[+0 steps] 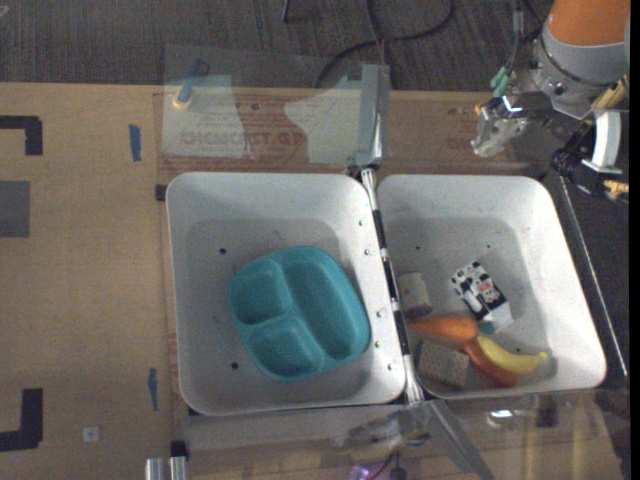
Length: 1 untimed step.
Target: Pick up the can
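The can (415, 293) is a small dull grey cylinder near the left wall of the right bin (560, 228), just above the carrot. My gripper (493, 128) hangs beyond the far rim of that bin, over the brown bench and well up and to the right of the can. Nothing is visibly held in it. The grey arm with its orange band (592, 3) comes in from the upper right corner.
An orange carrot (445, 328), a yellow banana (512, 353), a red item (490, 368), a grey block (443, 365) and a black-and-white packet (478, 288) crowd the right bin's near half. A teal divided plate (298, 313) lies in the left bin (200, 218).
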Each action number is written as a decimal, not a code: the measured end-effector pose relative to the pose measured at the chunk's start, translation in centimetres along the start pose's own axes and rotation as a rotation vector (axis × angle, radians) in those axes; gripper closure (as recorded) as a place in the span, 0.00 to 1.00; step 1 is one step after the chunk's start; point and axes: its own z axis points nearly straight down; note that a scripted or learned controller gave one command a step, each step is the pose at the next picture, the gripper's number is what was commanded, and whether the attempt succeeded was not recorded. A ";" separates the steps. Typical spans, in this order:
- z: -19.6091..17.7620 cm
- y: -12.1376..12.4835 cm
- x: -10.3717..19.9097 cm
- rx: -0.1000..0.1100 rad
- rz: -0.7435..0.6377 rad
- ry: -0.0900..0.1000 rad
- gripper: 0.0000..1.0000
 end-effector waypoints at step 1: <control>4.6 -5.1 2.8 0.003 -0.248 0.002 1.00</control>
